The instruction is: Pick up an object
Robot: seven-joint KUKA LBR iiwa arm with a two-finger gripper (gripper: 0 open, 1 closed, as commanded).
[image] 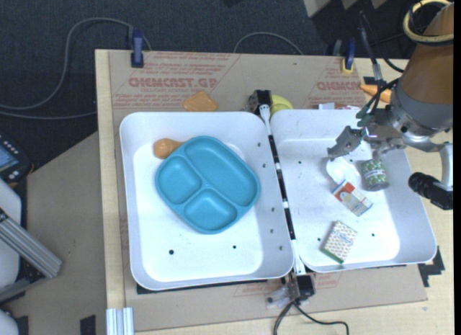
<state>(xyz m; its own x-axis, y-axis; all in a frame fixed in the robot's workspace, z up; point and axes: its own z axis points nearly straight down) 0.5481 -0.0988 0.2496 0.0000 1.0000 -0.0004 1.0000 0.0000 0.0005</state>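
Orange lump [167, 147] half under blue tray [207, 184]

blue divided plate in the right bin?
No, the blue divided plate lies in the left bin, while the right bin holds the small items near the gripper.

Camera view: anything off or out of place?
Two things sit outside the bins on the bench board: an orange item above the left bin, and a yellow object at the top of the seam between bins. The blue divided tray lies askew, partly covering an orange piece. No spill or damage shows.
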